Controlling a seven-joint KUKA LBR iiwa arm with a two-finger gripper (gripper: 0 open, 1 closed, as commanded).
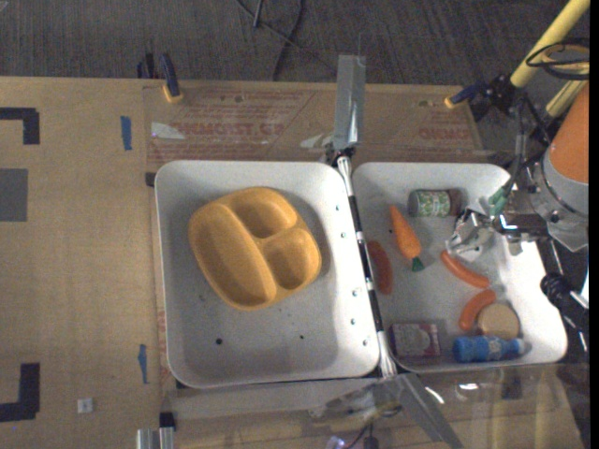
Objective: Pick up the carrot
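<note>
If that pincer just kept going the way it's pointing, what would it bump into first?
The pincer reaches in from the right, pointing leftward and down into the right bin. Straight on, it would most likely meet the carrot first, though depth is hard to judge here; it might touch the bin floor just short of it.

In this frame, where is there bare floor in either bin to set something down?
The left bin has bare floor below and right of the yellow divided plate, along its near edge. The right bin is crowded: carrot, can, sausages, box, bottle and the end effector. One small patch lies below the carrot.
</note>
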